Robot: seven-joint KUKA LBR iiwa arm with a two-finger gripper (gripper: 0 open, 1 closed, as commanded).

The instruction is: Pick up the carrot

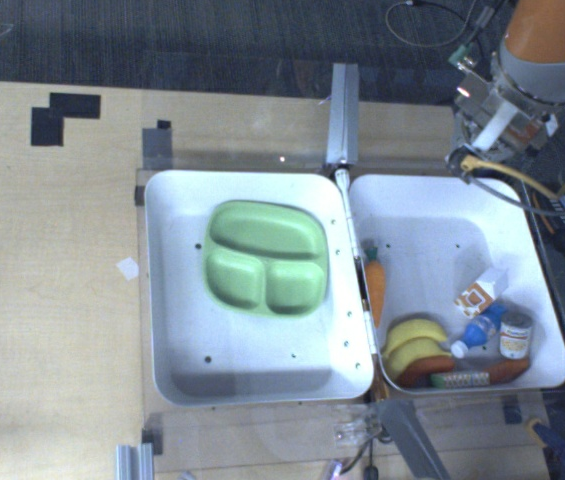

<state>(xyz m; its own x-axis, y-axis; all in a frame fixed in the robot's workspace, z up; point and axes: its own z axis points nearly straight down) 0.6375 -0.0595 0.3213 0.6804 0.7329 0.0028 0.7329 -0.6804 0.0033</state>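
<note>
Carrot: the carrot [374, 286] lies in the right bin [432, 213], pressed along its left wall, green stub at the far end, orange body tapering towards the near end.
Tool: the tool [492, 133] hangs up at the far right, above the bin's far right corner, well apart from the carrot; whether it is open or closed I cannot tell, too much cable and bracket in the way.
Neighbours: just near of the carrot sits a banana [414, 338], then a reddish sausage-like piece [427, 369], a small bottle [477, 330], a jar [515, 335] and a little carton [476, 296], all heaped in the near right corner.
Left bin: the left bin [177, 298] carries a green sectioned tray [265, 258], smooth moulded plastic.
Risk: the wall is the trouble, I'd say; a finger may land on the rim instead of beside the carrot.
Risk two: slim, rounded, probably slick, it could roll or squirt out as the tool closes.
Risk three: a low grab could nudge the banana.
</note>
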